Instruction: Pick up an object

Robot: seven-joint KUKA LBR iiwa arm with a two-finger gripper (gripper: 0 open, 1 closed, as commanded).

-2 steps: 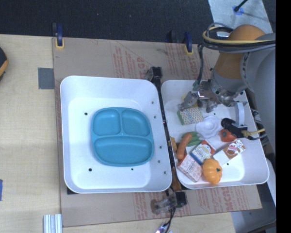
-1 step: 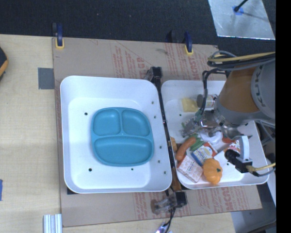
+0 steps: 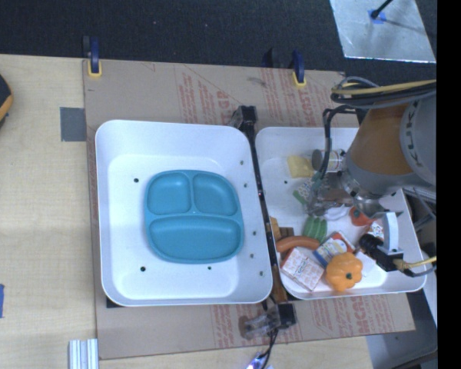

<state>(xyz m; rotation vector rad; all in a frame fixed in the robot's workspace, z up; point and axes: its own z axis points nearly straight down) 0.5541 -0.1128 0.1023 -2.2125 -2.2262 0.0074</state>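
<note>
My gripper point(image 3: 321, 198) reaches down into the right bin point(image 3: 270, 152), near its middle, under the grey and orange wrist. A dark green item point(image 3: 303, 193) lies right at its tip on the left side; whether it touches is unclear. Just below lies a light green piece point(image 3: 315, 227). A pale yellow block point(image 3: 298, 165) rests above the gripper. Toward the bin's front edge lie an orange sausage shape point(image 3: 296, 243), a white and red packet point(image 3: 302, 269) and an orange pumpkin-like toy point(image 3: 343, 272). A small red item point(image 3: 359, 217) peeks out beside the wrist.
The left bin point(image 3: 107, 206) holds a blue divided plate point(image 3: 194, 215) in its middle. Black clips join the bins at the back point(image 3: 247, 116) and front point(image 3: 280, 314). The arm covers the right bin's far right part.
</note>
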